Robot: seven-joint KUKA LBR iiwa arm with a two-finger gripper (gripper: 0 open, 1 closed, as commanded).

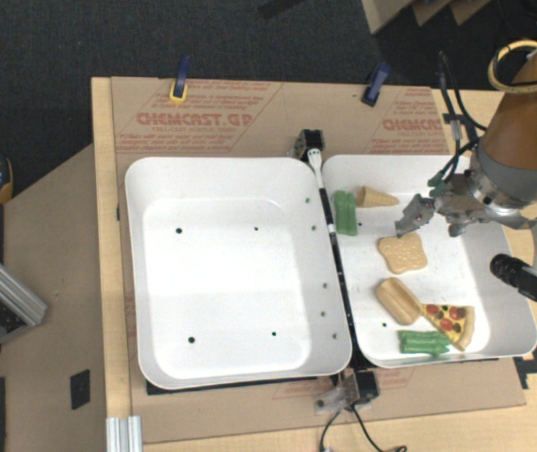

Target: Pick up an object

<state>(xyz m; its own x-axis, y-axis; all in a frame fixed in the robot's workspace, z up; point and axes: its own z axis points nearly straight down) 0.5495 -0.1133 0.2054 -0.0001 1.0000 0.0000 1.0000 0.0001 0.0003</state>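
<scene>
White plastic formed both bins; the right bin (495, 345) held toy food. The end effector (435, 217) hung open and empty just above a tan cracker (402, 252) (hot dog (398, 301), pizza slice (450, 321) and green beans (423, 343) lay nearer the front edge).

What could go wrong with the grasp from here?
1. The end effector hangs over bare floor of the right bin; it may close on nothing.
2. The pizza slice, hot dog bun and green beans crowd together; a grasp there may nudge neighbours.
3. The toast lies flat, likely hard to pinch.
</scene>
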